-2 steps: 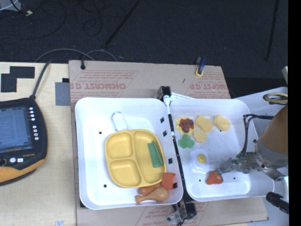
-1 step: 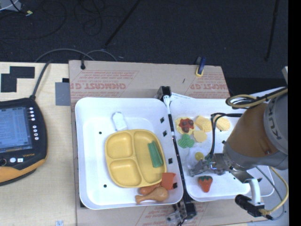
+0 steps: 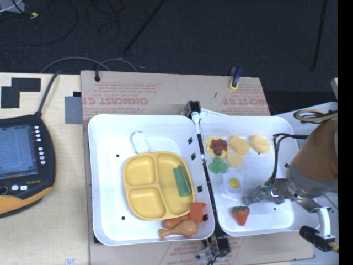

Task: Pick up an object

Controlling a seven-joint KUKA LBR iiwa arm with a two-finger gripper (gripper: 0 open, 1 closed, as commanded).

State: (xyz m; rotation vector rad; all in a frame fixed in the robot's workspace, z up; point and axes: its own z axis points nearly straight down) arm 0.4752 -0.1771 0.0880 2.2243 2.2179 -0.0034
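My gripper (image 3: 255,195) reaches in from the right, low over the right bin (image 3: 281,220). Its tip hangs just above and to the right of a red strawberry-like toy (image 3: 241,215) with a green top. A small yellow round piece (image 3: 234,183) lies just left of the tip. Farther back in this bin are a green leafy piece (image 3: 218,165), a red-topped pizza-like piece (image 3: 218,146) and several yellow pieces (image 3: 239,144). I see nothing held at the tip.
The left bin (image 3: 105,148) holds a yellow divided plate (image 3: 144,173) bearing a green block (image 3: 182,181). An orange-red piece (image 3: 197,211) and a tan drumstick (image 3: 179,227) lie by its front edge. A teach pendant (image 3: 22,159) sits far left.
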